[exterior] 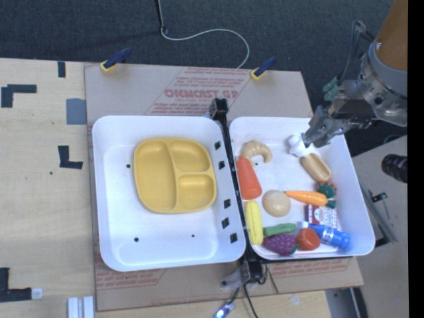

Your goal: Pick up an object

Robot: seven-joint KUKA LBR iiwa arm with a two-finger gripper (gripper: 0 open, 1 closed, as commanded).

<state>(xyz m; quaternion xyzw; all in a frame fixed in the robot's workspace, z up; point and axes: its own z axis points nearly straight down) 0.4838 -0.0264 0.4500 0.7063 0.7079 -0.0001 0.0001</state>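
Left bin (106, 177): one yellow divided plate (175, 175) is laid flat near its middle. Right bin (354, 177): a croissant (257, 151), an orange-red carrot-like piece (248, 179), a corn cob (254, 221), a pale round roll (276, 203), a slim carrot (307, 196), a hot dog bun (316, 167), purple grapes (280, 244), a tomato (307, 238), a blue bottle (331, 236) and a small white piece (296, 144) are kept crowded together. The gripper (317, 134) is held over the right bin's far right corner, just beside the white piece; how the jaws stand cannot be told, and nothing is seen between them.
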